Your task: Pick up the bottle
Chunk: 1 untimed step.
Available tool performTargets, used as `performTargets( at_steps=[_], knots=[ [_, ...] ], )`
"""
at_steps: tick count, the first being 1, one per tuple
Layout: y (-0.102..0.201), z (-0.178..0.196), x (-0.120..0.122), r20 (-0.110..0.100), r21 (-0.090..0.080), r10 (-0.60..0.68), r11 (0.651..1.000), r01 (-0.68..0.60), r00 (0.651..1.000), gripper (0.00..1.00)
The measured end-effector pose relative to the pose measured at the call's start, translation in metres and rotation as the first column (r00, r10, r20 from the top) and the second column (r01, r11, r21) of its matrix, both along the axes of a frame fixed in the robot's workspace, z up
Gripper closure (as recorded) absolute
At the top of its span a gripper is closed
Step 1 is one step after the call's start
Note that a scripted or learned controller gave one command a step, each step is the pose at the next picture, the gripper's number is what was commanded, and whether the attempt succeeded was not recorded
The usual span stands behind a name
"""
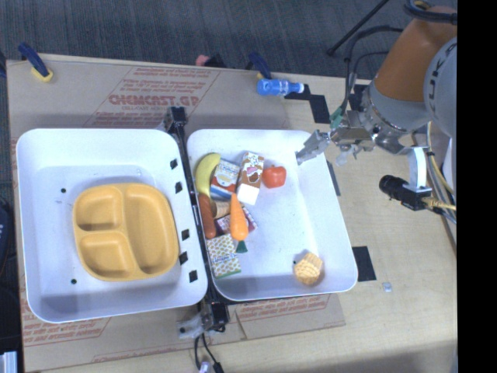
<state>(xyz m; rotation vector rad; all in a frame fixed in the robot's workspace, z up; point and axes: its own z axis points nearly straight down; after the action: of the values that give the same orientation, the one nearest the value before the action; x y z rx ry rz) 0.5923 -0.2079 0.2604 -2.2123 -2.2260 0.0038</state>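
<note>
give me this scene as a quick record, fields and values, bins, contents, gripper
left bin: holds a yellow divided tray
right bin: banana, tomato, carrot, corn piece, small cartons and packets bunched at its left side
gripper: over the right bin's upper right corner, holding nothing
arm: reaches in from the right

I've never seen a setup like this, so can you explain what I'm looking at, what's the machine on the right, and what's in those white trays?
One camera looks down at a slant on a bench. The grey and orange machine is a robot arm; its gripper hangs over the right bin's upper corner, with nothing visible between its fingers. That bin holds toy food: a banana, a tomato, a carrot, corn, and small cartons. The left bin holds a yellow divided plate. A blue bottle lies on the bench behind the bins.
</note>
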Motion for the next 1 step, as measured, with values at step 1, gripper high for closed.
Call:
performTargets(
  at_steps=[1],
  knots=[
    [0.0006,0.0103,0.0004,-0.002,0.001,0.006,1.0,-0.006,1.0,1.0]
  ],
)
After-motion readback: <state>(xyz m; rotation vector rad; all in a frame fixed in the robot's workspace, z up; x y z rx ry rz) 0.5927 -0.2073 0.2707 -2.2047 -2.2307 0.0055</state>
